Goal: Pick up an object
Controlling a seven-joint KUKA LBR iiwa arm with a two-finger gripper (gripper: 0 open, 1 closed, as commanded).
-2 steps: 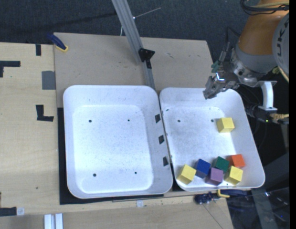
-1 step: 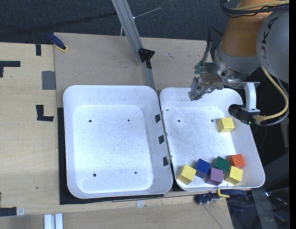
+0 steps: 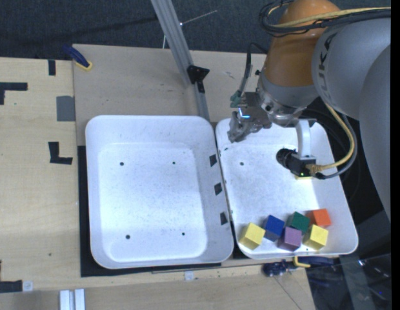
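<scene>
From the camera view above the surface (image 3: 135, 82), two shallow white bins sit side by side. The left bin (image 3: 148, 189) is the larger in the frame; the right bin (image 3: 264, 186) touches it along a shared edge. The grey arm (image 3: 355, 63), with its orange band (image 3: 297, 28), reaches in from the right and ends over the far left corner of the right bin. The gripper (image 3: 239, 132) hangs there, just above the bin floor near the far rim; how its two parts stand cannot be told, since they are small and dark against the wrist.

The objects to pick lie well apart from the gripper, clustered in the near part of the right bin: a yellow cube (image 3: 253, 236), a blue cube (image 3: 274, 227), a purple cube (image 3: 292, 237), a green cube (image 3: 299, 223), an orange cube (image 3: 320, 217) and a second yellow cube (image 3: 318, 237), packed close together, several touching.
</scene>
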